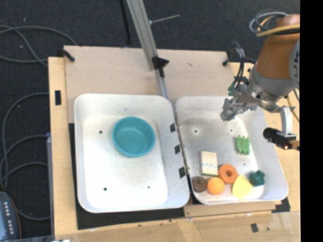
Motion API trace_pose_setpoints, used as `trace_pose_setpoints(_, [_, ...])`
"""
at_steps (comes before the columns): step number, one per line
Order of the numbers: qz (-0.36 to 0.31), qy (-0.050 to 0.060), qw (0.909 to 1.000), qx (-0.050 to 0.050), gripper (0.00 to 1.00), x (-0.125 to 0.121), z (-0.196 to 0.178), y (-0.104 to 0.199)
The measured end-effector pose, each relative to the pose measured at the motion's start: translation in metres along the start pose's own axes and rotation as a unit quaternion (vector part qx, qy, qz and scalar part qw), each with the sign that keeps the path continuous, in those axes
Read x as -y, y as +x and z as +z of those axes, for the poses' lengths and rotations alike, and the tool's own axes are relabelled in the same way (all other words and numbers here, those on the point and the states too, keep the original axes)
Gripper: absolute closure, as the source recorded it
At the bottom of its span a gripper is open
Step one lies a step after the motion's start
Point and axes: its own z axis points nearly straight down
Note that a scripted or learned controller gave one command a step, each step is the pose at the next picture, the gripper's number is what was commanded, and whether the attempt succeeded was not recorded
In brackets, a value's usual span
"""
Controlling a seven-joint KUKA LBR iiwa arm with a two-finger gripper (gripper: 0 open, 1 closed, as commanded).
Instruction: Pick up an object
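My gripper (228, 111) hangs over the far part of the right bin (212, 117), above bare bin floor and with nothing seen between its fingers. The objects lie toward that bin's near edge: a green ridged block (243, 144), a pale speckled square block (209, 162), an orange ring (228, 173), an orange ball (216, 186), a brown round piece (200, 184), a yellow piece (242, 186) and a small dark green piece (258, 177). The green block is the closest to the gripper, a little nearer the camera and to its right.
The left bin (91, 135) holds a teal bowl (133, 136). A metal post (146, 34) slants up from between the bins at the back. The arm's orange band (276, 54) rises at the right. A black fitting (275, 135) sits by the right bin's rim.
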Motion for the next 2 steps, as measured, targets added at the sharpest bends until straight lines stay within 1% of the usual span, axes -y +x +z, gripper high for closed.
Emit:
trace_pose_setpoints(1, [0.000, 0.001, 1.0000, 0.000, 1.00, -0.018, 0.006, 0.048])
trace_pose_setpoints(2, [0.001, 0.002, 1.0000, 0.000, 1.00, -0.026, 0.015, 0.103])
